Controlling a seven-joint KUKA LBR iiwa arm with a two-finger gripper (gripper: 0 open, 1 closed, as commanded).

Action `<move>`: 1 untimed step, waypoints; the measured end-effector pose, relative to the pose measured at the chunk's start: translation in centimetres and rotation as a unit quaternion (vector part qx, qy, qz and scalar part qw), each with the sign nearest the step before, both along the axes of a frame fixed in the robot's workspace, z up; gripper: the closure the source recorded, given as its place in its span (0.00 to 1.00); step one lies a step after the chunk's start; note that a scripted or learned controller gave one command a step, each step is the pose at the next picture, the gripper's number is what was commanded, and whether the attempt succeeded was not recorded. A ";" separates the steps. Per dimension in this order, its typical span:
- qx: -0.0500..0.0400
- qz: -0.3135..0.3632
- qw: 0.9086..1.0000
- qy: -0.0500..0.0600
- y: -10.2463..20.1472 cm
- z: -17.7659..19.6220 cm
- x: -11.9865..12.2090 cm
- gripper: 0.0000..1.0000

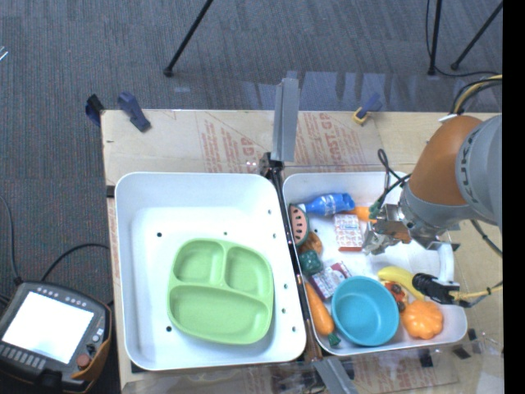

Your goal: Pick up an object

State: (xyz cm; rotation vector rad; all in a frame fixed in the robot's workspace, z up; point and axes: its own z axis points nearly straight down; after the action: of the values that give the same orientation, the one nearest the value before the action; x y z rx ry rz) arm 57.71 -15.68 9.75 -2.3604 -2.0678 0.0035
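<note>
i can't tell how my gripper (379,240) is set. the banana (397,277) lies just below it, near the blue bowl (364,310): light, stiff, slick plastic, i'd guess, best pinched across its middle.

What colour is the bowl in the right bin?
Blue: the bowl shows best in the camera view.

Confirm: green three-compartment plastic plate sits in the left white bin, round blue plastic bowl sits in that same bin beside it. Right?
Not quite. The green three-compartment plastic plate does sit in the left white bin, but the round blue plastic bowl is not beside it. The camera view shows the bowl in the right white bin, at its near end among the toy foods.
</note>
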 end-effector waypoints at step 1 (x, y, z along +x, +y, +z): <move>0.000 0.042 0.999 -0.001 -4.4 -1.1 2.0 1.00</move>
State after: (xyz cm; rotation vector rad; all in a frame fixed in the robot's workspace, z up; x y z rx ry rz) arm 59.72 -20.11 8.65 -2.2719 -2.1666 0.0026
